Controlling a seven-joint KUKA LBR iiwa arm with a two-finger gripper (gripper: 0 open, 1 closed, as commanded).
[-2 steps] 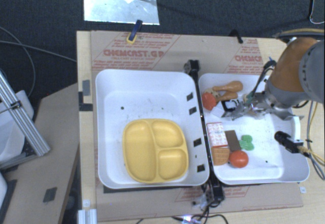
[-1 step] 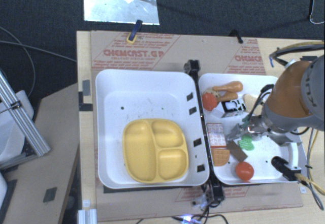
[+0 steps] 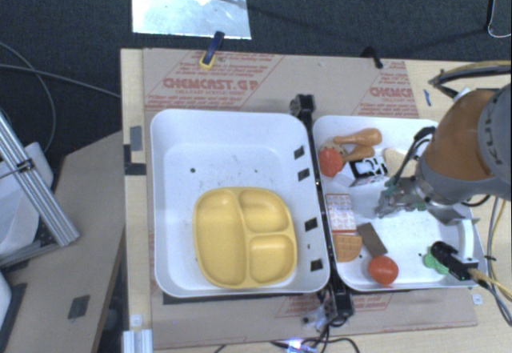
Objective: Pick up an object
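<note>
Tool (image 3: 392, 204) over right bin (image 3: 412, 246), 9 loose items counted

Tool sits over the middle of the right bin. The arm (image 3: 472, 143) comes in from the right, grey with an orange band. Cannot tell from this angle whether the tool is open or closed, or whether it has hold of anything. Cannot tell if it touches the bin floor either.

Bins: 2, white, shallow, side by side on the surface (image 3: 130, 103), over a printed cardboard sheet (image 3: 224, 83).

Left bin (image 3: 232, 143): 1 item, a yellow plate (image 3: 240, 235) with 3 compartments, lying flat in the near half.

Right bin has all the pickable things, 9 in total:
- 1 drumstick (image 3: 358, 137), orange-brown, at the far wall.
- 2 red round things. The far red piece (image 3: 330, 159) is by the left wall, just beside the drumstick. The near red ball (image 3: 383, 269) is at the near wall.
- 1 black-and-white piece (image 3: 368, 170), just up-left of the tool.
- 1 pale lump (image 3: 394, 159), right beside the black-and-white piece.
- 1 printed card (image 3: 339, 211), flat along the left wall, left of the tool.
- 1 tan cracker (image 3: 346, 246), touching the card's near end.
- 1 brown block (image 3: 371, 239), tilted, between the cracker and the tool.
- 1 green bit (image 3: 430, 262), near the right corner, partly hidden.

Closest to the tool are the brown block and the black-and-white piece.
</note>
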